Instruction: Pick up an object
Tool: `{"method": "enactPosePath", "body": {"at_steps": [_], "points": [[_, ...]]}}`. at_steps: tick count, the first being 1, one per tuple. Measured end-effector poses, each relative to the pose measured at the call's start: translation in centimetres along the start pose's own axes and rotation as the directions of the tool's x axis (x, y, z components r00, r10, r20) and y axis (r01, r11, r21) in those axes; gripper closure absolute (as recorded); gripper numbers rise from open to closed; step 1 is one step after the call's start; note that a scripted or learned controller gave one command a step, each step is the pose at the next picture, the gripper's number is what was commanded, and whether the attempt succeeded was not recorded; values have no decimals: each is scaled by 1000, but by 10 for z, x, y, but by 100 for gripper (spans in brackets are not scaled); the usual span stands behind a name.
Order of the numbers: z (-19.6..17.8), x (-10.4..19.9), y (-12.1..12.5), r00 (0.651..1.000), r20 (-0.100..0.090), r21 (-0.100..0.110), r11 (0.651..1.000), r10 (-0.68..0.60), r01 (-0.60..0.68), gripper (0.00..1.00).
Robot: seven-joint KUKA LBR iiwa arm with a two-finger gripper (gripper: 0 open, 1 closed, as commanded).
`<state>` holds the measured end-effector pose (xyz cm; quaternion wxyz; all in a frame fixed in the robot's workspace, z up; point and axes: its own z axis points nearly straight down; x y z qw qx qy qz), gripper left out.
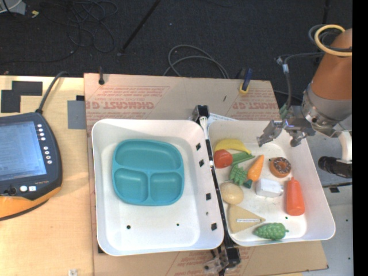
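**Arm poised over the far corner of the right bin**

The arm (330, 79) comes in from the right, its orange band above a grey wrist, and it bends down toward the far right corner of the right bin (322, 211). The gripper (283, 133) hangs above the bin's far rim, its two dark metal prongs spread apart – the jaws are released, with nothing between them.

Under and in front of it lies a heap of smooth plastic toy food. A curved yellow banana (232, 146) is beside a round red tomato (222, 158). A tapered orange carrot (256, 167) leans on a bumpy green vegetable (240, 175). A round brown doughnut (280, 167) sits next to a white block (268, 187). A long red-orange bottle shape (294, 196) lies near the right wall. Nearer the camera are a pale beige egg-like ball (232, 194), a cream cheese wedge (245, 217) and a knobbly green piece (270, 230).

The left bin (109, 223) holds a teal plastic divided plate (148, 172) with three compartments. Both bins rest on brown cardboard (172, 99) on the counter – a tablet-like control pendant (26, 154) lies to the left.
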<state>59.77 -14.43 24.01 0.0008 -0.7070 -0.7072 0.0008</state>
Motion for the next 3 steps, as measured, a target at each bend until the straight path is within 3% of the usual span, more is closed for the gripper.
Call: {"method": "enactPosePath", "body": {"at_steps": [1,2,3], "points": [[146,-16,-10,1000,-4,4,1000,2,-2,0],[131,-17,-8,1000,-2,2,1000,3,-3,100],[61,42,-27,1000,-2,-3,1000,-5,5,100]]}}
